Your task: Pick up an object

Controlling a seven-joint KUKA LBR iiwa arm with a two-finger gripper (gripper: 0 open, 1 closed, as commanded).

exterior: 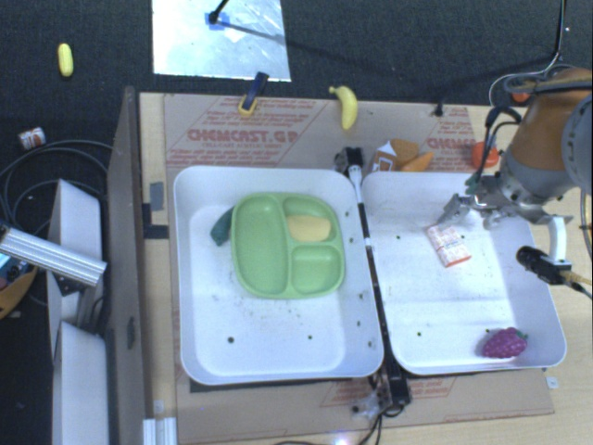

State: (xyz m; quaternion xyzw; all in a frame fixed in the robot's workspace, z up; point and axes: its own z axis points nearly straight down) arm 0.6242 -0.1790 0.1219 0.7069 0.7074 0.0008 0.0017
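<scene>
I see the right bin (408, 341); arm (547, 142); gripper (457, 213), spread open and holding nothing, just above a small packet (448, 246). I judge it light, flat, crinkly; best pinched across its short edges.

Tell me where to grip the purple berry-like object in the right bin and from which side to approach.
Grip the purple object across its rounded body, coming straight down from above. It lies low in the right bin close to the front right corner, so the walls there likely block a sideways approach. The gripper is near the small red-and-white packet, well away from it.
</scene>
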